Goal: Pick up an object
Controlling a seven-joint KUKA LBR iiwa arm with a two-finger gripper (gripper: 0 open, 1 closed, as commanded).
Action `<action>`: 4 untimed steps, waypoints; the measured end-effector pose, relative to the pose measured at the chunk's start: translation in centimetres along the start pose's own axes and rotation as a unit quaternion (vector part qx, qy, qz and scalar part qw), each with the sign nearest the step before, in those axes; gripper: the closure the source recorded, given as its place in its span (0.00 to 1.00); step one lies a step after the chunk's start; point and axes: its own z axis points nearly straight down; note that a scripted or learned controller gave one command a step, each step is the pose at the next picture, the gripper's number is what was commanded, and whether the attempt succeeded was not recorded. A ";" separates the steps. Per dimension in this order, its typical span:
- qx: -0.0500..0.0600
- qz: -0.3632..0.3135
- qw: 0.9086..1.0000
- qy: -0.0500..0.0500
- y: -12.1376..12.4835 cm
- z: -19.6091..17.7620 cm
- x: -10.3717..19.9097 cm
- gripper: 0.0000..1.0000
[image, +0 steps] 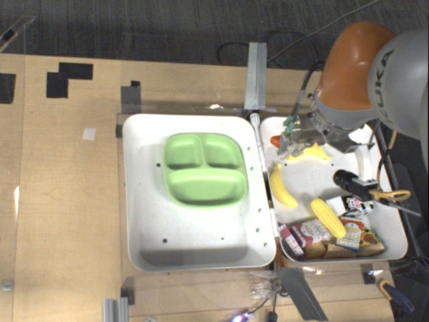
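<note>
The gripper, its grasp impossible to tell, hangs over the right bin; the banana lies just below it, long axis running down-frame.

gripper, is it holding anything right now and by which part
Cannot be told: the gripper is low in the right bin, near a yellow object, but no grasp is visible.
</note>
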 end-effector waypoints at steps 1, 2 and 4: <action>0.001 0.123 0.992 0.000 -2.7 0.1 1.4 1.00; 0.002 0.123 0.992 0.000 -2.7 0.1 1.4 0.00; -0.003 -0.063 0.998 -0.001 3.0 12.6 -8.1 0.00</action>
